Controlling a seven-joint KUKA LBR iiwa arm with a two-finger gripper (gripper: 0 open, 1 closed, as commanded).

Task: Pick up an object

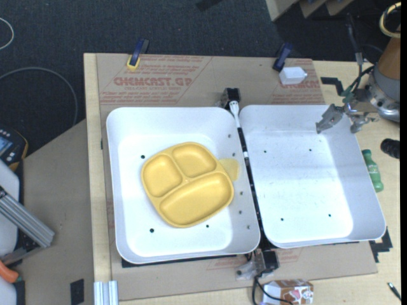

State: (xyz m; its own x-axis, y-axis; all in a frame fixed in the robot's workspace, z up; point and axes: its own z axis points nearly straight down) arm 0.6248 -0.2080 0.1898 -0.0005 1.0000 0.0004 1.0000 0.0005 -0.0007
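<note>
Two shallow white bins sit side by side on the worktop (191, 75), which is covered w/ brown cardboard printed in red lettering.

Left bin (127, 234) holds a yellow divided plate (186, 184), 3 compartments: two smaller ones toward the far side, one larger toward the near side. Plate lies flat, roughly mid-bin, slightly rotated. A small yellow piece (230, 168) pokes out from under the plate's right edge, near the bin's right wall.

Right bin (305, 196) shows bare white floor w/ a few small dark dots.

Arm comes in from the right, upper part of view. Tool (340, 117) hovers over the far right corner area of the right bin, close to its back rim, well apart from the plate. Its metal fingers (329, 119) appear spread apart, nothing between them, so released.

A green object (373, 168) lies on the worktop just beside the right bin's right edge. Black clips (232, 97) sit at the seam between the bins, far side and near side. A blue & yellow clamp (136, 54) grips the far worktop edge at left; a white block (292, 75) sits near the far edge at right.
</note>
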